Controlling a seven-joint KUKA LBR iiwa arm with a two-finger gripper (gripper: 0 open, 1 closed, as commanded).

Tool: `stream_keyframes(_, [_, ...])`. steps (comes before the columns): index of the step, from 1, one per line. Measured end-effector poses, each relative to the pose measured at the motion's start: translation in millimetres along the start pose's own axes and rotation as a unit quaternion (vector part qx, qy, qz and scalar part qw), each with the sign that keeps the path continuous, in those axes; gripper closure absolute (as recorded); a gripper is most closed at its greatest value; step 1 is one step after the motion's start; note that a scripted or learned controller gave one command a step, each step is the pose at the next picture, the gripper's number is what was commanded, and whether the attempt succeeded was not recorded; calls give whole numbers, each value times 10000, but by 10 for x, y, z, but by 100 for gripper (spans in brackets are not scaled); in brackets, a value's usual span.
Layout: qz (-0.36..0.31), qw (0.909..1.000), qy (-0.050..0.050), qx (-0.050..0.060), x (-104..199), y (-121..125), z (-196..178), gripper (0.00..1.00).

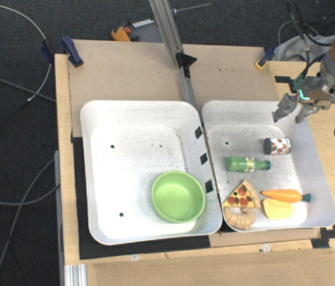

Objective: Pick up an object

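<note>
The right bin (218, 117) holds a small can (276, 146) lying on its side, a green bottle (247, 164) also lying flat, a pizza slice (243, 196), a tan croissant-like pastry (241, 218), an orange carrot (284, 195) and a yellow piece (277, 210). My gripper (293, 109) hangs over the right bin's far right corner, above and to the right of the can. Its two fingers are spread apart with nothing between them.
A green bowl (178, 196) sits in the left bin (96, 130) near its front right corner. A slanted metal pole (170, 31) stands at the back between the bins. Blue clamps (72, 51) grip the board's far corners. Cables lie at the back right.
</note>
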State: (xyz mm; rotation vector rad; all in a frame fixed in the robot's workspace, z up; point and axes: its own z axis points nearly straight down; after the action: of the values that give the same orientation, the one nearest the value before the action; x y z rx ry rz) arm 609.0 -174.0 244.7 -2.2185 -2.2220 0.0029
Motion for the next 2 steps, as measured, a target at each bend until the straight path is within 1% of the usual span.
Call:
stream_keyframes(1, [0,10000,0,1,0,0,1,0])
stream_keyframes(2, [1,10000,4,19,-39,-59,472,0])
